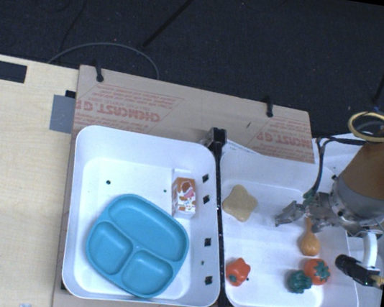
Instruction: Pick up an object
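In the right bin (269, 171), my gripper (303, 220) hangs low near the right side, its fingers spread open with nothing between them. A small orange pear-shaped item (309, 243) lies just below the fingers, apart from them. Left of the gripper rests a tan flat piece (240, 203). Along the front of this bin lie a red-orange pepper (237, 271), a teal item (298, 281) and a red tomato-like item (317, 271), the last two touching.
The left bin (91, 169) holds a blue divided plate (136, 245) and a small printed snack box (185, 196) near the divider. A black clip strip (212, 218) runs between the bins. Cardboard (184, 111) lies under both bins.
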